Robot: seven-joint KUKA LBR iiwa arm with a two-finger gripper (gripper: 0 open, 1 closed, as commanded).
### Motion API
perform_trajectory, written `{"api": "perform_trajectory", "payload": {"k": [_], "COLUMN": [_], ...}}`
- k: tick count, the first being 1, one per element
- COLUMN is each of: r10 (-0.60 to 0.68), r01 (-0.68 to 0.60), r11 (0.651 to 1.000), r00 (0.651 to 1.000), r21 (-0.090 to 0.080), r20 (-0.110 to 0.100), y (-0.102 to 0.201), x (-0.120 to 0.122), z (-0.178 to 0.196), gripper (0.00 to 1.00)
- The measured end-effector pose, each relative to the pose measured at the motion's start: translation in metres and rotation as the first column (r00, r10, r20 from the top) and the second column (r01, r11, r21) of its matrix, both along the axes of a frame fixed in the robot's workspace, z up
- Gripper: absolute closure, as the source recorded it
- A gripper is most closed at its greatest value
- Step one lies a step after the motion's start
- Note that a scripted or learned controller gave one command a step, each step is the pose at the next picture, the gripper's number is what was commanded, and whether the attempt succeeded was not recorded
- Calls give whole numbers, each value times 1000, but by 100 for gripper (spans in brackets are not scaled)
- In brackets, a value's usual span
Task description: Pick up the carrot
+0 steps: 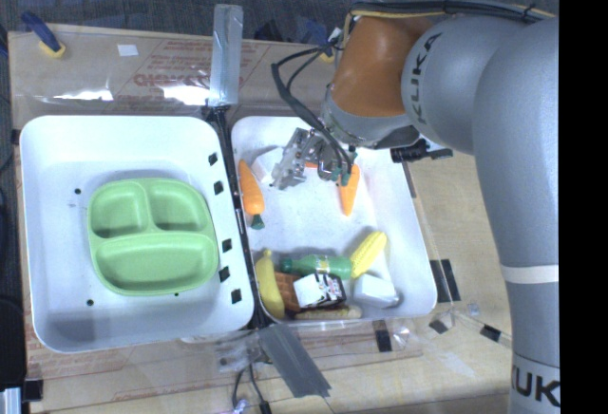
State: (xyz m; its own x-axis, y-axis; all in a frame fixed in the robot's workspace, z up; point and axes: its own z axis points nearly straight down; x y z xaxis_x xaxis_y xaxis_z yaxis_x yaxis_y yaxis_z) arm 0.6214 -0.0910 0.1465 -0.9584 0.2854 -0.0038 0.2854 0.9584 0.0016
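Carrot (349,190) just beside gripper (306,161)

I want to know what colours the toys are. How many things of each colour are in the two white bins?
Orange: 2, a carrot by the left wall and a carrot near the gripper.
Yellow: 2, a corn cob and a banana.
Green: 2, a plate and a bottle.
Total: 6. The heap's other pieces are too jumbled to count.

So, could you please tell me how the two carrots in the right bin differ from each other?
The left carrot lies against the bin's left wall, clear of the gripper; the right carrot sits mid-bin, just under the gripper. The left carrot looks longer, its green end toward the camera; the right carrot looks shorter, its tip pointing that way. Both are orange and tapered.
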Motion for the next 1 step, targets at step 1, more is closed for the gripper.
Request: {"api": "perform_trajectory", "payload": {"k": [1], "r10": [-119], "r01": [119], "r11": [993], "r00": [993], "r21": [-3], "r20": [6], "y": [-45], "x": [-7], "z": [83], "gripper": [100]}}
